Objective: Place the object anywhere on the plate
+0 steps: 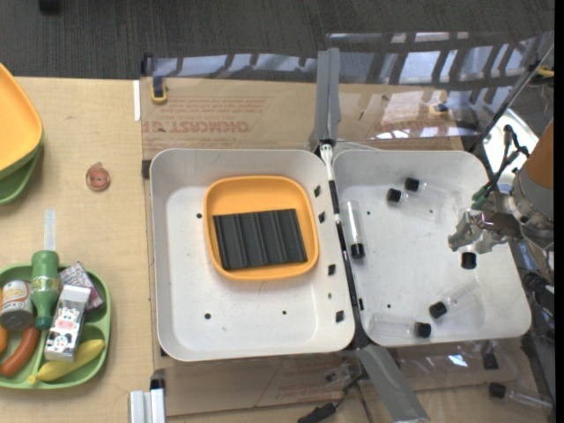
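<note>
I see the hand (pixel 470 236) low over the right bin (pixel 441 320), close to that bin's right edge, about halfway along it. From this angle I cannot tell how far it is open, and nothing shows gripped in it. A small clear vial with a black cap (pixel 468 259) lies just under the hand, near or touching it; I cannot say which.

More capped vials are scattered in the same bin: one pair (pixel 403 189) toward the far edge, another pair (pixel 430 319) near the front edge, and a longer clear tube with a black end (pixel 352 233) lying along the left wall of that bin.

The orange plate (pixel 262 276) sits in the left bin (pixel 256 337), toward its far half, and a dark ribbed block (pixel 260 239) lies flat in the middle of it.

On the counter's left side, a green tray (pixel 88 359) near the front left corner holds toy food and a green bottle (pixel 44 289). An orange dish (pixel 18 130) pokes in at the left edge, and a small pinkish disc (pixel 98 178) lies on the bare counter between them.
</note>
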Controlling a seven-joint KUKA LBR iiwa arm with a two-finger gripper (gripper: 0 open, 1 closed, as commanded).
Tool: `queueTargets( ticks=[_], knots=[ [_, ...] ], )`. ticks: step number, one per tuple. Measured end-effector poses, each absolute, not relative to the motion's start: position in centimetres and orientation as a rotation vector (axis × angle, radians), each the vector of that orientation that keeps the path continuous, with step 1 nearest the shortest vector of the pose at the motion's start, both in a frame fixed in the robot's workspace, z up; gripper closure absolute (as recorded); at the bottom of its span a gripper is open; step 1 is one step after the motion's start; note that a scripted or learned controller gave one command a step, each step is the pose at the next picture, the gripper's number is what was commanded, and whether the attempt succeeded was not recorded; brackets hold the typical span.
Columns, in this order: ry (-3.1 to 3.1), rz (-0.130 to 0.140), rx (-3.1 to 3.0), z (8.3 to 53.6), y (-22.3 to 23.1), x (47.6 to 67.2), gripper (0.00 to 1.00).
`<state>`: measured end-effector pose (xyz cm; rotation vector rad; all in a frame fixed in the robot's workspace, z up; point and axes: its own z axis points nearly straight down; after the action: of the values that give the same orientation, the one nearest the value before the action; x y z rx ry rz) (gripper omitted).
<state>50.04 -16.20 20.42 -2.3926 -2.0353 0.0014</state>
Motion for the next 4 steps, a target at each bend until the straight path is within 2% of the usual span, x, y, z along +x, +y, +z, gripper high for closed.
queueTargets(
  ticks=[1,3,4],
  knots=[
    [-1.994,0.005,-2.427,22.4,-21.5,54.3,1.00],
    [-2.221,0.003,-2.224,30.1,-21.6,64.6,1.00],
    [-2.490,0.002,-1.921,35.9,-22.2,66.0,1.00]
  ],
)
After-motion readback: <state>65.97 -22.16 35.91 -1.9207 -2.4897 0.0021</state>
